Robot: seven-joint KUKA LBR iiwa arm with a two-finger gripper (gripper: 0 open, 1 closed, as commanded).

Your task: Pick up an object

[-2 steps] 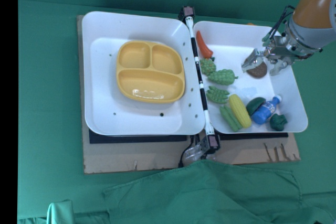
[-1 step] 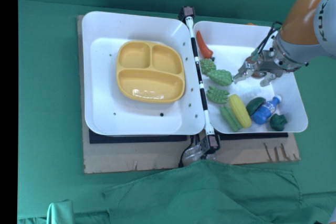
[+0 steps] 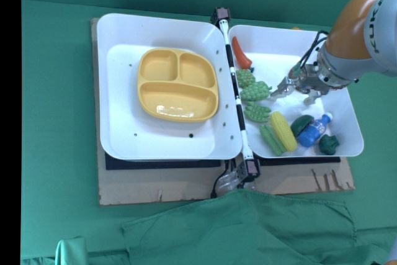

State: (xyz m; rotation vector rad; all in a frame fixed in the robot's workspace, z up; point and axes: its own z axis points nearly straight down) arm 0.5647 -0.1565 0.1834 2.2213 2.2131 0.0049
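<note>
The right bin (image 3: 347,112) holds several toy foods. A red chili (image 3: 242,56) lies by the divider, with bumpy green vegetables (image 3: 255,92) below it. Nearer the front are a yellow corn cob (image 3: 283,130), a green pod (image 3: 270,140), a dark green piece (image 3: 302,124), a blue bottle (image 3: 314,130) and another dark green piece (image 3: 329,144). My gripper (image 3: 296,94) hangs over the middle of this bin, just right of the green vegetables and above the corn. Its fingers stand open with nothing between them.
The left bin (image 3: 124,133) holds a yellow divided plate (image 3: 178,84). A white rail with black ends (image 3: 236,93) separates the bins. Both bins rest on cardboard (image 3: 155,186) over green cloth, and a fold of cloth (image 3: 248,226) lies at the front.
</note>
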